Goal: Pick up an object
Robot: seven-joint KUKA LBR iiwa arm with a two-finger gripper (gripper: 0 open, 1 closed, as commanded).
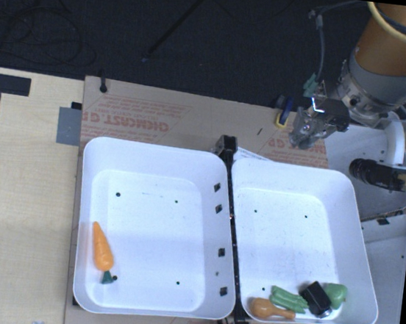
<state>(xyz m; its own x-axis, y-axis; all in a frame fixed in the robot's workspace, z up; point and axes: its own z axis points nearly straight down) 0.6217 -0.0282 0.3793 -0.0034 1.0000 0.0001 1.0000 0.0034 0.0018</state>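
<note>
Left bin (151, 160): a toy carrot (102, 247) lies alone near its left wall. Right bin (297, 179): an orange pear-like piece (269, 309), green pods (289, 299), a black block (316, 298) and a green lump (336, 292) huddle at the near corner. The gripper (308, 133) hangs beyond the far rim, its grip impossible to read.

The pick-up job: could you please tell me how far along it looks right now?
Nothing looks done yet. The end effector hangs above the bench, beyond the right white bin. The orange toy carrot lies in the left white bin. Reaching, grasping and lifting remain.
</note>
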